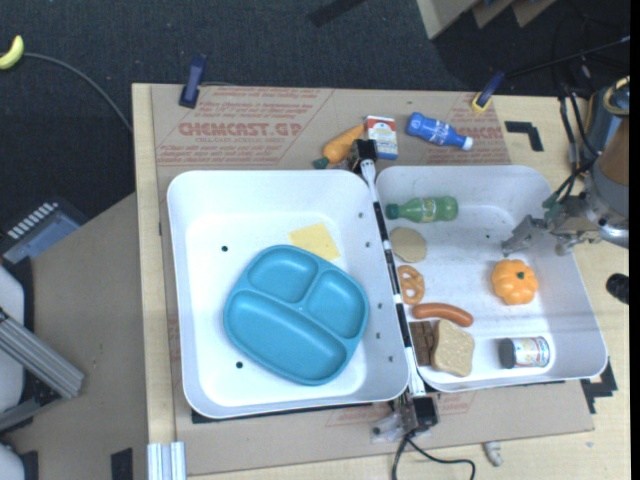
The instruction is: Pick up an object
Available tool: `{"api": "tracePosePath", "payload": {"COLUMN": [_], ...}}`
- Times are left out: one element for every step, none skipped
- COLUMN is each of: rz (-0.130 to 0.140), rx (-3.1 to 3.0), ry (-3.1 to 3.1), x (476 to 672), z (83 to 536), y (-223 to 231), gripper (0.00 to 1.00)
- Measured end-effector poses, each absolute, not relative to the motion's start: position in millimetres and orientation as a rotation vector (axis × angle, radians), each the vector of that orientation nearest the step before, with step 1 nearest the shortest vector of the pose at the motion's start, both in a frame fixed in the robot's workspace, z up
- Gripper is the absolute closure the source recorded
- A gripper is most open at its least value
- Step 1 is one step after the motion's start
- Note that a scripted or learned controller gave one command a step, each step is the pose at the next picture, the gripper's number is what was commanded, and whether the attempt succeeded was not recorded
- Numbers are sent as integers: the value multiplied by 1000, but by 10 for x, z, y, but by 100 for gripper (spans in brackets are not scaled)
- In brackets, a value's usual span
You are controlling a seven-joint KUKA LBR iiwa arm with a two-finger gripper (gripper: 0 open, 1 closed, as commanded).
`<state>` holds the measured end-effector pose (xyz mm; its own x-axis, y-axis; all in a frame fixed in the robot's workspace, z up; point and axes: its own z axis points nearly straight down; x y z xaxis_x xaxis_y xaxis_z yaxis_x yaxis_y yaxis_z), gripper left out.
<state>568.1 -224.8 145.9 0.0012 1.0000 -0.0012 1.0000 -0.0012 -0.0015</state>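
Can (524, 352): lying in right bin (570, 298), nearest corner.
Bread (453, 349): left of can.
Pumpkin (514, 280): mid-bin, just below my fingers.
Fingers (542, 234): spread open, gripping nothing, at bin's right side.
Bottle (424, 209): far end, lying flat.
Plate (294, 313): blue, left bin (200, 228).

And we're looking down on a robotics lab setup: a plywood table (250, 118) stamped with a supplier's name in red, blue clamps (191, 80) pinning its back edge, dark carpet (150, 18) all round. Two white bins (190, 208) sit side by side, filled with toy food such as a plastic pumpkin (514, 280) and a blue divided plate (295, 313). Loose cables (70, 68) trail across the floor, and aluminium framing (40, 353) pokes in at left.
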Motion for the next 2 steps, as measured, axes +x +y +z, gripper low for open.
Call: {"api": "tracePosePath", "payload": {"rz": [1,1], "rx": [-2220,-2220], "ry": [-2220,-2219], "x": [5454,5232], "z": [991,865], "y": [-1945,-1748], "gripper": [0,0]}}
